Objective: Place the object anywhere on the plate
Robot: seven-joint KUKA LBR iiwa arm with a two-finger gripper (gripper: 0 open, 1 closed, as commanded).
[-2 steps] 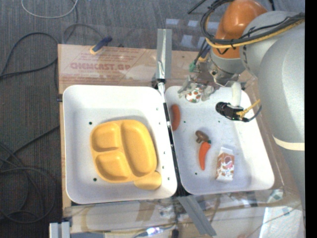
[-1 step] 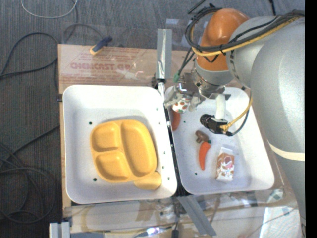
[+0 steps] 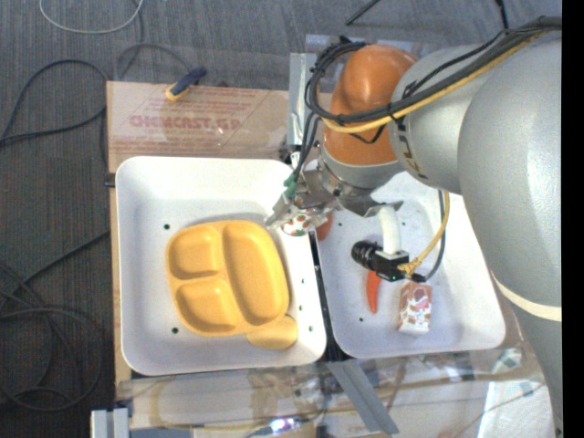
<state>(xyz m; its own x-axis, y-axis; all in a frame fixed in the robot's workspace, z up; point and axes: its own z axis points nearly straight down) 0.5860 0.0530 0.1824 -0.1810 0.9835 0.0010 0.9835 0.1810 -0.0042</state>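
Note:
A yellow divided plate [image 3: 228,276] lies in the left bin [image 3: 146,199], towards its right side. My gripper [image 3: 297,215] hangs over the wall between the two bins, just above the plate's upper right corner. It is shut on a small white and red object [image 3: 294,225], which shows at its fingertips. The arm's orange band and grey body cover the space behind it.
An orange carrot-shaped piece [image 3: 372,292] and a small strawberry-print carton [image 3: 415,307] lie in the right bin [image 3: 456,336]. A yellow lump [image 3: 274,334] rests against the plate's lower right corner. A cardboard sheet [image 3: 192,121] lies behind the left bin.

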